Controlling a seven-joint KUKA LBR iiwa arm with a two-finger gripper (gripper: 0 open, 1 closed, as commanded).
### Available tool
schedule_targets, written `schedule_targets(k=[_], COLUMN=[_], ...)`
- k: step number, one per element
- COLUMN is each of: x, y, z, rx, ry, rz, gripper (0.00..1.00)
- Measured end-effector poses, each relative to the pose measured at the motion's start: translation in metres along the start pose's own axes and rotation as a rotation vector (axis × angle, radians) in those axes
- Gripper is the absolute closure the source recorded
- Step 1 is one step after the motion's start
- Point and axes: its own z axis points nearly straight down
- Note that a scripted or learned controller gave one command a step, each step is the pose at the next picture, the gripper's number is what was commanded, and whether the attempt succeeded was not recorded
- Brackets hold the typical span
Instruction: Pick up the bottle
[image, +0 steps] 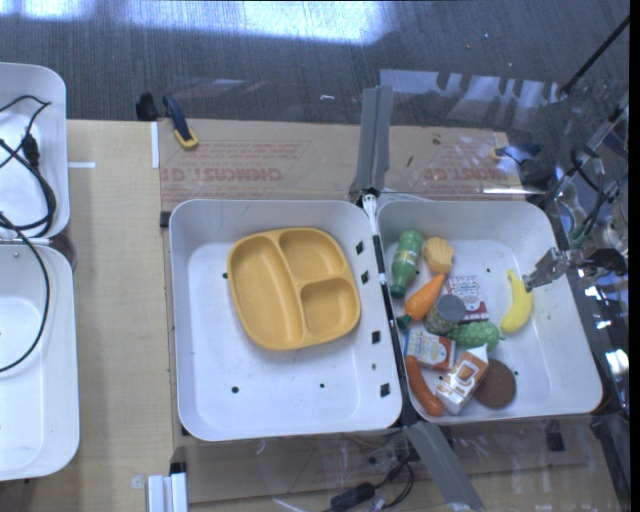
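Two bins: side by side on the counter.
Tool (546, 270): mine, over the right bin's (560, 390) edge; width, I cannot tell.
Bottle (404, 262): green, well apart, beyond the banana (517, 302).

slim metallic hand (545, 268), dark cabling

A green bottle (404, 262) is seen lying in the right bin (560, 395) beside a carrot (424, 296); a yellow divided plate (293, 287) is set in the left bin (200, 390); the gripper (545, 270) is poised near a banana (517, 303).
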Motion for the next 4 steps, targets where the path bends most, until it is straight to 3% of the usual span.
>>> schedule_targets(k=[1,2,3,4], x=[0.06,0.098,0.099,0.156], y=[-0.004,-0.013,-0.012,0.045], z=[0.06,0.107,0.098,0.012], rx=[-0.001,-0.009,-0.01,-0.001], ry=[0.0,-0.005,-0.001,-0.001], rz=[-0.258,-0.413,-0.41,-0.086], gripper=[0.0,0.0,1.0,1.0])
